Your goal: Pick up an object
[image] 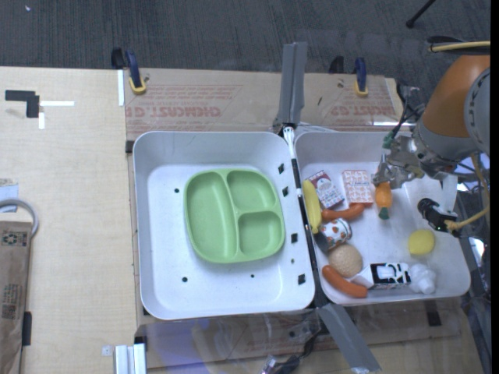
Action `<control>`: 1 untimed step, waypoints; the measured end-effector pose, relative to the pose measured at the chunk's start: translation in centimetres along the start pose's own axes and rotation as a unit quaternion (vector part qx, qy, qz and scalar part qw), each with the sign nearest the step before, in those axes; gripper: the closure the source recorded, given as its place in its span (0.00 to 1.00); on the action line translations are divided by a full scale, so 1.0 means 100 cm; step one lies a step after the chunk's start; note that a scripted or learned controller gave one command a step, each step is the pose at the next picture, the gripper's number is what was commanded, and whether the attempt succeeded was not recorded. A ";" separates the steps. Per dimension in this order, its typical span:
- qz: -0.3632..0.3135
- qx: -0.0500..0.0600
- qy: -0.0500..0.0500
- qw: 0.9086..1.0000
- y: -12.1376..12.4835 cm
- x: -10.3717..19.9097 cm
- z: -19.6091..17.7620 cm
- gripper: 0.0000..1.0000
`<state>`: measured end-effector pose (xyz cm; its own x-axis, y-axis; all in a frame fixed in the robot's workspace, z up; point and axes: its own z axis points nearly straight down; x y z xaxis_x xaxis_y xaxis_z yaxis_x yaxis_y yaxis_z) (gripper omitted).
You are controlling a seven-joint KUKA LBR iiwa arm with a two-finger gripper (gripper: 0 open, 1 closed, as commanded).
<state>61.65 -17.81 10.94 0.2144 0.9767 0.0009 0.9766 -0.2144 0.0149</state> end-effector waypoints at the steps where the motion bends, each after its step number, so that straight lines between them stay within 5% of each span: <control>1: -0.064 0.007 -0.001 0.998 0.002 0.020 -0.024 1.00</control>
<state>62.25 -15.91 13.32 0.0887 0.9961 -0.0015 0.9961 -0.0887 0.0006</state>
